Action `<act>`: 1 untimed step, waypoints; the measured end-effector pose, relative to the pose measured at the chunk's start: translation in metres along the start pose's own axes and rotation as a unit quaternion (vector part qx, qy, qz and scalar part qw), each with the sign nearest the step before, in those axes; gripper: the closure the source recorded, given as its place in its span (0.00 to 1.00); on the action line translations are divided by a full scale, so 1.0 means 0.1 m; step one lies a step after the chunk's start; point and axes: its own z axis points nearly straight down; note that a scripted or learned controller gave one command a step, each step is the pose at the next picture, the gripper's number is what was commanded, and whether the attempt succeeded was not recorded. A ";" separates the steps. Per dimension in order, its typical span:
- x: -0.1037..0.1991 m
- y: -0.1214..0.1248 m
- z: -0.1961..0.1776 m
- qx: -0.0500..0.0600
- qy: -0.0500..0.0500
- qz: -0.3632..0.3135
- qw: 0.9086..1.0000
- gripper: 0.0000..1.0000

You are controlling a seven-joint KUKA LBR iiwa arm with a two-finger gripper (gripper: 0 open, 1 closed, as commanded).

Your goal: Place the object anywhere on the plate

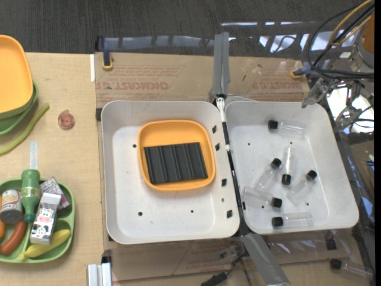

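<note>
Vials (287, 164) scattered in right bin (350, 186), mostly near front right corner. Plate (144, 137) at centre of left bin (126, 210). Gripper (311, 95) over right bin's far right corner; impossible to tell if open. Risk: slipping, rolling away, because round, clear, crowded.

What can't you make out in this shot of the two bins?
- Gripper: small among cables at the camera view's right edge; finger state unclear.
- Clear vials: transparent against the right bin; exact count uncertain.
- Orange plate: centre covered by a dark ribbed object, what it is unclear.
</note>
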 end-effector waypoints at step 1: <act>0.00 0.00 -0.01 0.001 -0.001 -0.119 0.993 0.00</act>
